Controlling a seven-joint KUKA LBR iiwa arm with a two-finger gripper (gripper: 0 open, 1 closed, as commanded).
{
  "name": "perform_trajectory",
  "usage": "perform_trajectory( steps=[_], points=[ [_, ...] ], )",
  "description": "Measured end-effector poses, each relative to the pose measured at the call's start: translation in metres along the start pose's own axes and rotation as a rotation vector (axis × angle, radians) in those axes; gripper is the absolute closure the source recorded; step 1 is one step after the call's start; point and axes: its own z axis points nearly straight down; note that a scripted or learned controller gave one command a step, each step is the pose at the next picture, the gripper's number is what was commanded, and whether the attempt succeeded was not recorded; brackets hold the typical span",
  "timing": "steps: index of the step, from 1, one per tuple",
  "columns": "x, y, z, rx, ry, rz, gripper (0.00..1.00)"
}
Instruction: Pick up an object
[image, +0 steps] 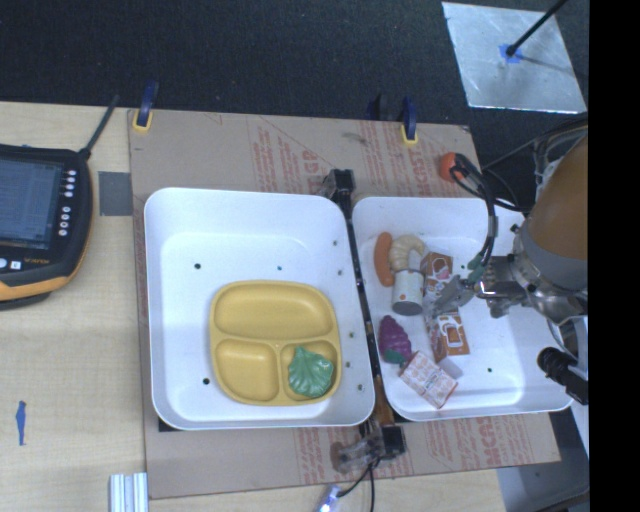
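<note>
The right bin (505, 388) holds a heap of small toy foods: an orange hot dog (383, 258), a beige piece (407, 249), a small white can (407, 291), a purple grape bunch (394, 339), a brown packet (450, 335) and a pink-and-white packet (428, 377). My gripper (446, 297) reaches in from the right and hangs low over the middle of this heap, between the can and the brown packet. The arm's grey wrist (520, 275) sits over the bin's right side.
The left bin (180, 250) bears a yellow divided plate (274, 340) with a green leafy toy (311, 371) in its lower right compartment. A teach pendant (38, 222) lies at the far left. Clamps and cables stand along the cardboard's edges.
</note>
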Motion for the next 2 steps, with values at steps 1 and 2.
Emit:
perform_trajectory(
  steps=[1,2],
  points=[
    [-0.037,0.002,0.131,0.001,0.000,-0.001,0.00],
    [-0.037,0.002,0.120,0.002,-0.001,-0.005,1.00]
  ],
)
